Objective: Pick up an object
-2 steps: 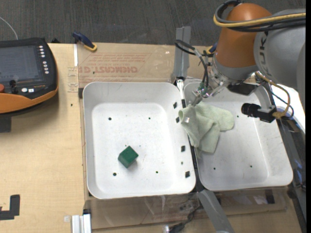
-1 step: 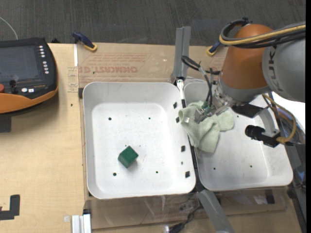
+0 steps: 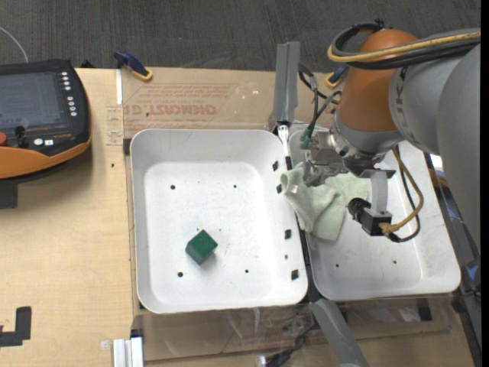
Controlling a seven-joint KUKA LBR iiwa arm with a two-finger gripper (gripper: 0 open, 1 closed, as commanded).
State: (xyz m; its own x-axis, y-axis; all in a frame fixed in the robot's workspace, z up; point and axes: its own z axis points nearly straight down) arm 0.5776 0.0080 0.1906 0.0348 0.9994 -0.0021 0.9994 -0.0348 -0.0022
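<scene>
Pale wood makes up the tabletop [image 3: 61, 235], with a brown cardboard sheet [image 3: 195, 105] lying across the upper middle of the frame and dark grey carpet [image 3: 153, 14] beyond it along the top edge. An orange and black control pendant [image 3: 38, 121] rests at the far left, and a small blue and yellow clamp [image 3: 132, 65] sits just above the cardboard's left corner. Two shallow white bins stand side by side: the left bin [image 3: 153, 281] fills the centre, the right bin [image 3: 428, 274] sits toward the right. A green block [image 3: 202, 247] lies low in the left bin, slightly tilted, apart from the walls. A pale green cloth [image 3: 322, 207] is crumpled at the upper left of the right bin, spilling toward the divide between the bins. The arm [image 3: 382, 90] reaches in from the upper right, and its jaws [image 3: 315, 164] hang at the cloth's upper edge; whether they are clenched or released cannot be told. The green block lies well apart, down and left of them.
</scene>
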